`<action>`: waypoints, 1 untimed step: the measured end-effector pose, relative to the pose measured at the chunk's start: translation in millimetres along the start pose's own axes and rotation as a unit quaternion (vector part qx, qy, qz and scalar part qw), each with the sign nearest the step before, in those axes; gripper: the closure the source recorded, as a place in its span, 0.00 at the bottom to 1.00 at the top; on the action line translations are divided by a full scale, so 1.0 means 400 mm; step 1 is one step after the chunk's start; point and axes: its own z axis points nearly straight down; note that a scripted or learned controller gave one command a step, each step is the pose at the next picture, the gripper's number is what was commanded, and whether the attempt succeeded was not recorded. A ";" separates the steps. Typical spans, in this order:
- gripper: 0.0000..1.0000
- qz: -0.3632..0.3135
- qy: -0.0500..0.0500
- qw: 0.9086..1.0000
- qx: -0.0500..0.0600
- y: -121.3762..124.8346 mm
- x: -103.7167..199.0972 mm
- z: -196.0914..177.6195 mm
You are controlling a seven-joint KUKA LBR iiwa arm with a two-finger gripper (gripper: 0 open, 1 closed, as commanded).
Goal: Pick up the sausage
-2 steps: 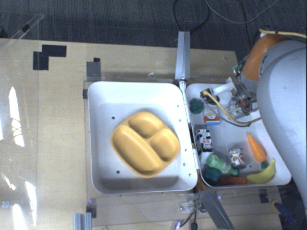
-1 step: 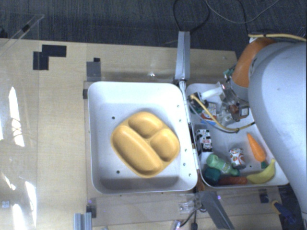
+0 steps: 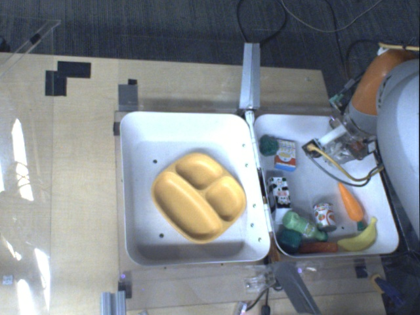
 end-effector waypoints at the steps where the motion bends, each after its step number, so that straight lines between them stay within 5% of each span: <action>1: 1.00 0.121 0.000 0.993 0.000 0.078 0.011 0.002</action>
